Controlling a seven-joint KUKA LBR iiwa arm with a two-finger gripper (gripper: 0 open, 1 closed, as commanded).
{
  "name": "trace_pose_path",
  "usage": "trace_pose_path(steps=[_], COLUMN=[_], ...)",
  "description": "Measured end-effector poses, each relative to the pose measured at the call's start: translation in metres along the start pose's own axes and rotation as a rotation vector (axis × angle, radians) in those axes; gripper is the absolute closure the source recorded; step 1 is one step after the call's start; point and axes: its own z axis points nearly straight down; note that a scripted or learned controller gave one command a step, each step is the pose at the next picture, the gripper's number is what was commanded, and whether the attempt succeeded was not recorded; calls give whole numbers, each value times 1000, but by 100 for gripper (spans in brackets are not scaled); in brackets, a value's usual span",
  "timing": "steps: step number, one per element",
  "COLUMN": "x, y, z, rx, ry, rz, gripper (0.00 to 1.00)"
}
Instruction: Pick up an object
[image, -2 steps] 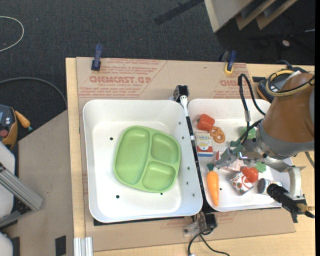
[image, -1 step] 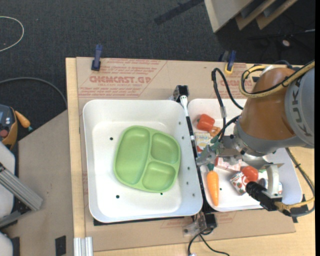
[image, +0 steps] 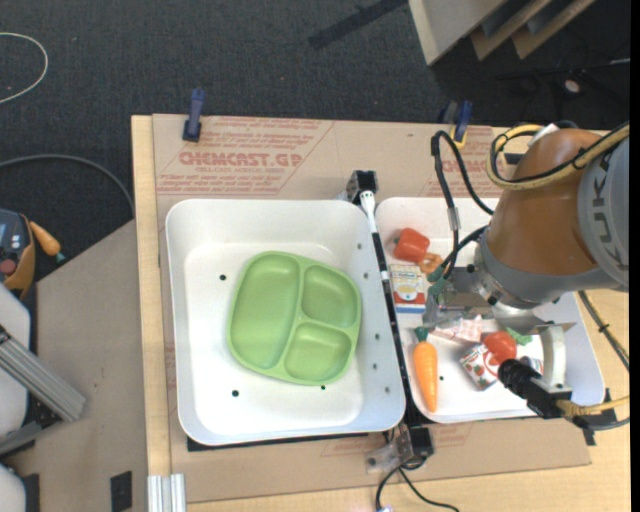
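The right bin (image: 590, 385) holds several small items. A red and orange toy (image: 411, 243) lies near its far left corner, with a small white and red carton (image: 405, 285) just in front of it. An orange carrot (image: 426, 375) lies along the bin's left wall near the front. A red and white strawberry-print piece (image: 479, 366) and a red piece (image: 500, 345) sit in the middle. My gripper (image: 452, 308) reaches down over the middle of this bin, close above the carton and the red pieces. The arm's orange band (image: 545, 215) hides the bin's back part.
The left bin (image: 190, 300) holds a green divided plate (image: 295, 317). A black bar (image: 380, 275) runs along the seam between the bins. Cables (image: 560, 405) trail over the right bin's front right. Blue clamps (image: 194, 112) hold the cardboard base at the back.
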Motion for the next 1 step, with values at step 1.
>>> trace_pose_path(steps=[1], x=[50], y=[1], z=[-114], rx=[-10], ry=[4], rz=[-8], gripper=[100])
